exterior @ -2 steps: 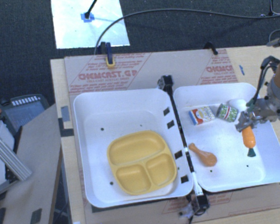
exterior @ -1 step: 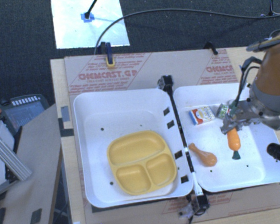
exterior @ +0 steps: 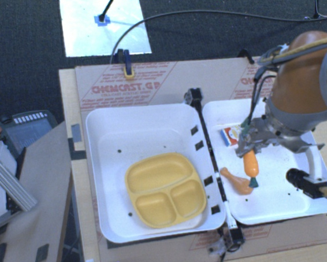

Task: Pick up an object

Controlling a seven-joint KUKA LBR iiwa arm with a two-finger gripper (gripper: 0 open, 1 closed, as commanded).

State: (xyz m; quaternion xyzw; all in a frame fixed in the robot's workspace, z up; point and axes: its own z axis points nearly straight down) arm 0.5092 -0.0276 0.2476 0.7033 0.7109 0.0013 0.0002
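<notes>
1. My end effector (exterior: 248,147) hangs over the right bin (exterior: 276,208), and the carrot (exterior: 251,165) — orange, with a green tip pointing down — sits directly beneath it, its top touching or tucked into the metal. I judge it may be pinched there, but I cannot tell whether the tips are spread or pressed together; my own wrist hides them.
2. The step in hand, as I read it, is securing the carrot and lifting. I should not count it as held until it clears the bin floor with me.
3. A drumstick (exterior: 236,180) lies just beside the carrot, down and to the left of my end effector, close to the carrot's green tip. A straight vertical lift avoids dragging one across the other.
4. A card (exterior: 232,135) lies up and to the left of me — it is no obstacle.
5. The yellow tray (exterior: 165,189) is well apart, in the left bin (exterior: 145,120).
6. Rise slowly; the carrot looks smooth and tapered, so it could slip.
</notes>
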